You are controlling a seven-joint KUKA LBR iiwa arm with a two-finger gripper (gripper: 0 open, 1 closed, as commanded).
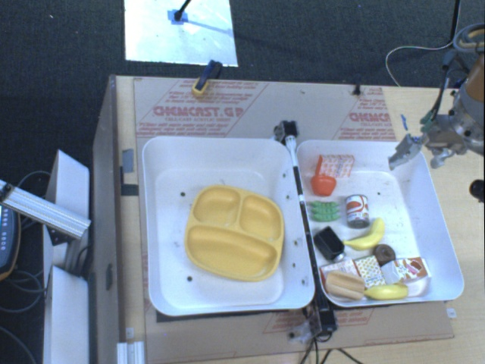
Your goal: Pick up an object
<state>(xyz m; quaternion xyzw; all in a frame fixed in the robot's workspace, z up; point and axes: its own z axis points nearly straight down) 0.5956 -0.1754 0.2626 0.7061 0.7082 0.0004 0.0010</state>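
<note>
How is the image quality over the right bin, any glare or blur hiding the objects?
Camera view: light is even and soft, shadows faint; the right bin shows no glare; the banana and can read clearly; the gripper at the bin's upper right edge looks slightly blurred; the brightest patch is the pale sheet on the floor.

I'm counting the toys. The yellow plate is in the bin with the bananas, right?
Not quite. The camera view shows the yellow plate alone in the left bin. The bananas lie in the right bin with the other toys.
</note>
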